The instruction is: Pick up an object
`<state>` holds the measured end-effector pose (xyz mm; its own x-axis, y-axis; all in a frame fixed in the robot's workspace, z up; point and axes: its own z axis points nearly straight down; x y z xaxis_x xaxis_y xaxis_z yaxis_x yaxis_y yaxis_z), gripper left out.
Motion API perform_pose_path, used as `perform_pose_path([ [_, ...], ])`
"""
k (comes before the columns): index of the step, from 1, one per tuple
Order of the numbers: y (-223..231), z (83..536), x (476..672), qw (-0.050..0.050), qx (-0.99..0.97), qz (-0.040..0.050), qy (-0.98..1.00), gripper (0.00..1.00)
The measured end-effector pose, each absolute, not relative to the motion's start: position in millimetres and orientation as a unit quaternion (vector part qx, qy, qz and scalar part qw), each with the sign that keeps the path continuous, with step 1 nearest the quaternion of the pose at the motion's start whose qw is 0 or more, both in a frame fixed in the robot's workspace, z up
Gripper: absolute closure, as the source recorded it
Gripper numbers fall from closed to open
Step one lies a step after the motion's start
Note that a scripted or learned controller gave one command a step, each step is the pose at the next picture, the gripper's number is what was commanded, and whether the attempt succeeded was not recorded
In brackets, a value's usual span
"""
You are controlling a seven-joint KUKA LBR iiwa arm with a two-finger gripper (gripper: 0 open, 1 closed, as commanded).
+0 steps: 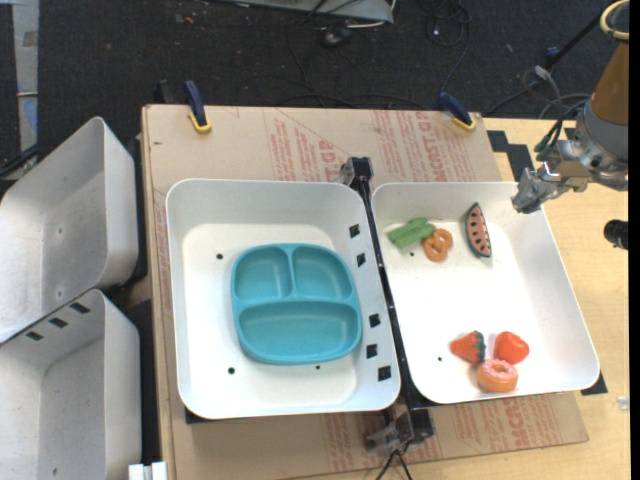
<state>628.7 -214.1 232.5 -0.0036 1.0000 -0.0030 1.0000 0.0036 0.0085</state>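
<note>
bench | bears: left bin, right bin | side by side, touching

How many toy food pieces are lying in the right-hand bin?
6. Near the far side: a green piece, an orange pretzel touching it, and a watermelon slice. Near the front: a strawberry, a red-orange piece, and a pink donut.
</note>
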Motion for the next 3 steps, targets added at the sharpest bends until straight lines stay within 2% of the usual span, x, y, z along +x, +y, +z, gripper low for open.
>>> perform_pose_path([
  [1, -214, 239, 629.6, 0.002, 0.706, 0.0006, 0.708, 1.0],
  [2, -160, 228, 622.0, -0.001, 0.705, -0.0002, 0.71, 1.0],
  [3, -113, 236, 616.0, -0.001, 0.705, 0.0002, 0.71, 1.0],
])
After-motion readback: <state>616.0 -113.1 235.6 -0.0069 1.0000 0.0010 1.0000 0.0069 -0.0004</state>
